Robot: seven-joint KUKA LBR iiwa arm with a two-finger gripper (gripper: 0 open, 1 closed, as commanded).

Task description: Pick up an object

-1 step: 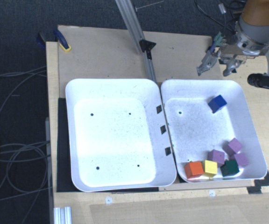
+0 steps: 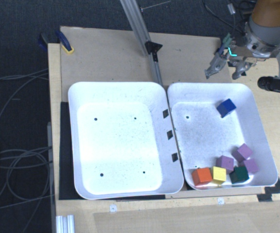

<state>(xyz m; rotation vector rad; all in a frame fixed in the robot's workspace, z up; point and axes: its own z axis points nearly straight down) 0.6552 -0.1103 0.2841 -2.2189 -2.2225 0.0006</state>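
Setting: robotics lab.
Evidence: plywood bench (image 2: 115, 57), two white bins (image 2: 79, 101), loose cables (image 2: 13, 149) on dark carpet, aluminium camera pole (image 2: 137, 21).

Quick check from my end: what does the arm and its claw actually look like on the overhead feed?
The arm is grey, with a broad orange band above the wrist. Below that sits a lighter silver-grey wrist section. The claw is grey metal with two thin fingers, and a small cyan light glows on its body. Dark cables loop behind the arm.
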